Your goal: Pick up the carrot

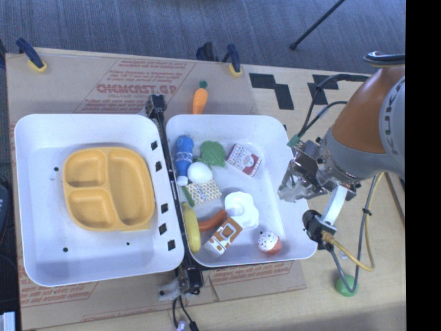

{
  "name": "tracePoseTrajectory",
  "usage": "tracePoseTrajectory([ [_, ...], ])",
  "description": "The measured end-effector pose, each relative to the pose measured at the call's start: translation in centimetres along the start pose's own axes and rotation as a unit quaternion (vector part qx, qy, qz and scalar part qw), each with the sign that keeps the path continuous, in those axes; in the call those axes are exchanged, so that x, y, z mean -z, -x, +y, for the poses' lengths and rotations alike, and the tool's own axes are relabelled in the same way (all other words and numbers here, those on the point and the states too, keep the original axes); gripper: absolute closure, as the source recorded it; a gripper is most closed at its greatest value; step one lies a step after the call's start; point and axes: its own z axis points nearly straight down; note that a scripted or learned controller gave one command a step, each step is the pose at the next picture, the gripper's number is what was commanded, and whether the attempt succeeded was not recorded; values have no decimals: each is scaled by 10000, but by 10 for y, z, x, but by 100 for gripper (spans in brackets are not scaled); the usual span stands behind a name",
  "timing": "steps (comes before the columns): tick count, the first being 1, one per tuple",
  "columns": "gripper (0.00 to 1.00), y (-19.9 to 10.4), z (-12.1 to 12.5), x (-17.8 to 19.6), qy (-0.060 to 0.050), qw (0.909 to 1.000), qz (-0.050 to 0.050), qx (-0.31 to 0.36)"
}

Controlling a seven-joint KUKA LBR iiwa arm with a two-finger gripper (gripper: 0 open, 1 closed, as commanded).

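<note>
The carrot (200, 100), orange with a green top, lies on the cardboard just beyond the far rim of the right bin (275, 126), outside both bins. My gripper (292, 187) hangs over the right bin's right wall, well to the right of the carrot and nearer the front. I see nothing held in it. The grey arm with its orange band reaches in from the right.
The right bin holds a blue bottle (182, 150), a green item (213, 153), a red-and-white box (243, 159), a white egg (200, 172), a white cup (240, 206), a banana (191, 230) and several other toys. A yellow divided plate (108, 187) sits in the left bin.
</note>
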Motion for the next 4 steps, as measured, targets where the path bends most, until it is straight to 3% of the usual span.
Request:
tracePoseTrajectory([
  [1,100,26,19,28,10,9999,1,-142],
  [2,100,11,8,21,-3,9961,-1,-887],
  [3,100,29,21,23,14,9897,-3,-1429],
  [4,100,34,25,31,19,9952,0,-976],
])
